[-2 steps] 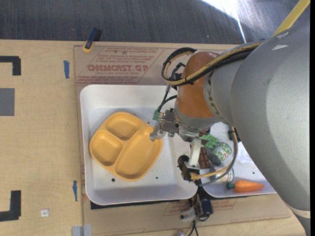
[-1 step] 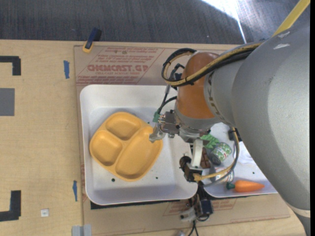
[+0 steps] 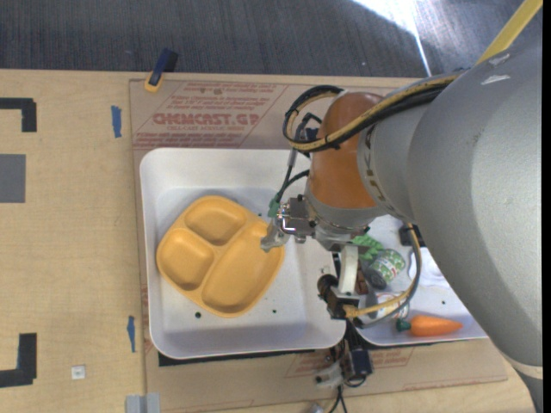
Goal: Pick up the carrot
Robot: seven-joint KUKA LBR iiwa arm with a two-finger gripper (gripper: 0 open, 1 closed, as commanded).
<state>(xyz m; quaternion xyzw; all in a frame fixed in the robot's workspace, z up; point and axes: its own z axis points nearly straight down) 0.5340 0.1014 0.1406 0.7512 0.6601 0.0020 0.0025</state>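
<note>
Jaws hidden under arm (image 3: 448,188), carrot (image 3: 435,325) visible

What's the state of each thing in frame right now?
carrot: lying flat in the right bin, free of the gripper
yellow divided tray: right side up in the left bin, compartments bare
green can: on its side in the right bin
gripper: low over the right bin, left of the carrot
</note>
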